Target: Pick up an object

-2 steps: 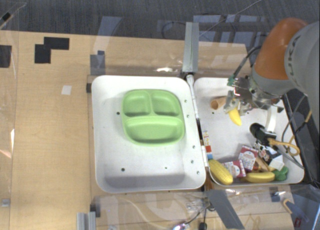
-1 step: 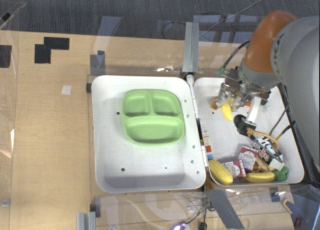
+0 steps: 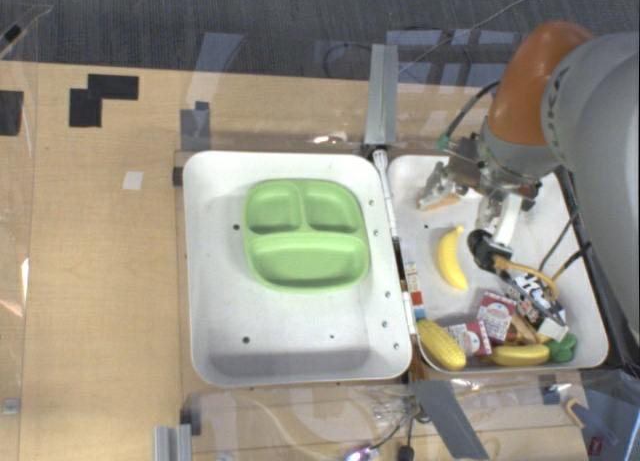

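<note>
The thick grey arm [image 3: 600, 99] comes in from the right side, above the right shallow white bin [image 3: 410, 174]. The orange band [image 3: 535, 74] sits over the far right corner of this bin. Below the band, the wrist points down into the bin. The two-finger metal gripper [image 3: 468, 187] hangs over the far half of the bin, its fingers spread apart with nothing between them.

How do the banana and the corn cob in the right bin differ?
The banana is smooth and curved; the corn cob is straight and knobbly. The banana lies by itself mid-bin, just under the gripper; the corn cob lies at the bin's front-left corner beside other clutter. Both are yellow.
</note>
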You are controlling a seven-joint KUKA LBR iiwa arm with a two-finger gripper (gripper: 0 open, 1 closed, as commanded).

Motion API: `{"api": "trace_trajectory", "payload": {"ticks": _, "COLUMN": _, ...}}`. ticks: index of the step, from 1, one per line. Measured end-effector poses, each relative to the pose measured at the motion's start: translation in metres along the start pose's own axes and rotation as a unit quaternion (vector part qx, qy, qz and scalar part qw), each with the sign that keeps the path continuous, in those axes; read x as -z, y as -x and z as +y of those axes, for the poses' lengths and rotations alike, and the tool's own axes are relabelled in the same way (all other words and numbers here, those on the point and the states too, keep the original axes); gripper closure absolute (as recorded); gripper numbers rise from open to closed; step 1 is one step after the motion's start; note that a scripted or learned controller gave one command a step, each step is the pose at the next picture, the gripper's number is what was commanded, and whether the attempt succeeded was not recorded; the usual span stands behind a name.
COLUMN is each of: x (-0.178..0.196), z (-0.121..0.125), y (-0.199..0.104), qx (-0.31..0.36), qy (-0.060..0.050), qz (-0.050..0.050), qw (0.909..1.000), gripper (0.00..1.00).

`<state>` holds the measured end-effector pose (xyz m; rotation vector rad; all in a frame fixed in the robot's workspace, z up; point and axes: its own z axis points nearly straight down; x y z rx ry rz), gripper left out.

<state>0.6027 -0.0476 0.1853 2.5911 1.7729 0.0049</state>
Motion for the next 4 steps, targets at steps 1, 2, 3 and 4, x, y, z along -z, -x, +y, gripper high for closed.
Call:
{"api": "trace_trajectory", "payload": {"ticks": 1, "x": -0.091, "z": -0.019, "y": 0.041, "qx": 0.050, "qy": 0.000, "qz": 0.000, "qw": 0.9988, "gripper": 0.00}}
{"api": "trace_trajectory", "payload": {"ticks": 2, "x": -0.080, "z": -0.018, "y": 0.040, "qx": 0.051, "qy": 0.002, "qz": 0.001, "qw": 0.9987, "gripper": 1.00}}
{"api": "trace_trajectory", "payload": {"ticks": 3, "x": 0.072, "z": -0.018, "y": -0.009, "qx": 0.070, "qy": 0.001, "qz": 0.000, "qw": 0.9976, "gripper": 1.00}}
{"api": "trace_trajectory", "payload": {"ticks": 4, "x": 0.076, "z": -0.005, "y": -0.023, "qx": 0.192, "qy": 0.001, "qz": 0.000, "qw": 0.9813, "gripper": 1.00}}
